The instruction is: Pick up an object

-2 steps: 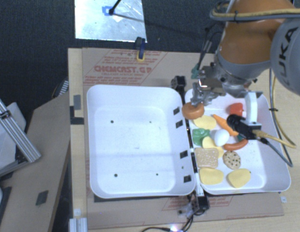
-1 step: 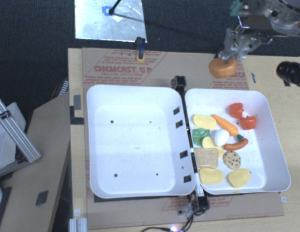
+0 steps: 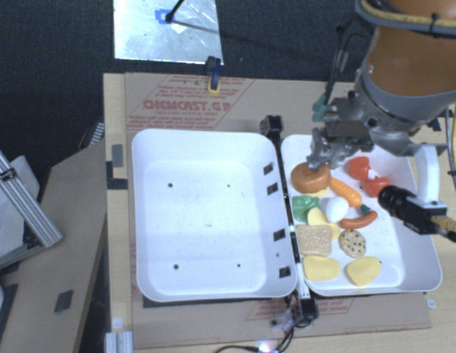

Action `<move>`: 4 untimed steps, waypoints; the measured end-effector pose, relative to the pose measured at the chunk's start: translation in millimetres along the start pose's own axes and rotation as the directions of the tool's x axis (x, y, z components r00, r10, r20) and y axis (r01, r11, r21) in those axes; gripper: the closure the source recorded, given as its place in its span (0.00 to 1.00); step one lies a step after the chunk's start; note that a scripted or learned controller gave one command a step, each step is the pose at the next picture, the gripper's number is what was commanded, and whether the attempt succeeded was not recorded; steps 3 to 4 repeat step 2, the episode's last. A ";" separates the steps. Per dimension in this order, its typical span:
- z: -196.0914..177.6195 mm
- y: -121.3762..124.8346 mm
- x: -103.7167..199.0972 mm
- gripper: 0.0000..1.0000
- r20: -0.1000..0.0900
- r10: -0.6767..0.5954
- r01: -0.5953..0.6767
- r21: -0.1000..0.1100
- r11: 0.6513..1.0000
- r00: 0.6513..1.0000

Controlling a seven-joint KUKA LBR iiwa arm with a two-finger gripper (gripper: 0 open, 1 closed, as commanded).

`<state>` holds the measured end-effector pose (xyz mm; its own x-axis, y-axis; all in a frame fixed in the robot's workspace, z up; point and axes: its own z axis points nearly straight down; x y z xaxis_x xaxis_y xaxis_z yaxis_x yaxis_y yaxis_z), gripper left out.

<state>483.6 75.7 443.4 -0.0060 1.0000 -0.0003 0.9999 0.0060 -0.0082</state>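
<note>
Working from the near rim of the right bin (image 3: 404, 285) back: two yellow pieces (image 3: 321, 268), a cracker (image 3: 314, 239) and a cookie (image 3: 352, 243) lie in front, then an egg (image 3: 336, 209), a green piece (image 3: 304, 206) and a carrot (image 3: 346, 191), all close-packed. Farthest, the gripper (image 3: 321, 157) stands right over the brown bun (image 3: 310, 179); whether it is released or clenched I cannot tell. A straight drop onto the bun, then a vertical lift, looks wisest. The divider edge is just beside it; the left bin (image 3: 151, 219) offers room.
</note>
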 end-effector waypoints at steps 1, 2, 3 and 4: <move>84.9 3.3 73.5 1.00 -0.001 -0.004 0.004 -0.002 1.000 1.000; 202.4 4.5 73.8 1.00 0.001 0.005 -0.005 -0.003 1.000 1.000; 202.4 4.5 73.8 1.00 0.001 0.005 -0.005 -0.003 1.000 1.000; 202.4 4.5 73.8 1.00 0.001 0.005 -0.005 -0.003 1.000 1.000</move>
